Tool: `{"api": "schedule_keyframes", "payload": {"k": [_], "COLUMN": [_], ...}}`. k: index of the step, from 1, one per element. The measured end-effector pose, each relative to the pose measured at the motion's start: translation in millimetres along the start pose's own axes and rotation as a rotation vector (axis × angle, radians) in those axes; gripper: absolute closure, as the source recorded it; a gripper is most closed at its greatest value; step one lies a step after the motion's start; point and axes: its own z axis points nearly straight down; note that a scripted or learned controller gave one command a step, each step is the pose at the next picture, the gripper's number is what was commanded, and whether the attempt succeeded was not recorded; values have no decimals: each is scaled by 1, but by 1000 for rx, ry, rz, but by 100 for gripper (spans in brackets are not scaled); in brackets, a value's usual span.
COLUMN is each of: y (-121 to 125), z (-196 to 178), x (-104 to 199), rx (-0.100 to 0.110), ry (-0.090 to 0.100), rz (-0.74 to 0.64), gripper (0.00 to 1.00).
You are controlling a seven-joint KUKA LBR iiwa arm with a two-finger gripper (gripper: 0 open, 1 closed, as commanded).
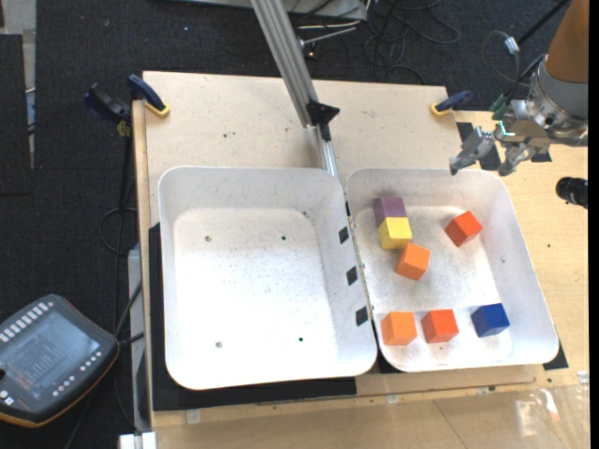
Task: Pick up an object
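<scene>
The claw (482,155) hangs above the right bin's (524,251) far rim with nothing between its parted fingers, poised over seven cubes, the red cube (462,227) nearest and free-standing, while the purple cube (389,208) and yellow cube (395,233) touch, crowding any grab there.

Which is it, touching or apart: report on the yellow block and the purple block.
Touching: the camera view shows the yellow block overlapping the purple block, no gap.
</scene>
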Motion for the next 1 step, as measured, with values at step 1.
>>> {"api": "schedule_keyframes", "payload": {"k": [1], "y": [1], "z": [-3], "x": [0], "rx": [-4], "ry": [-1], "rz": [-2], "gripper": [0]}}
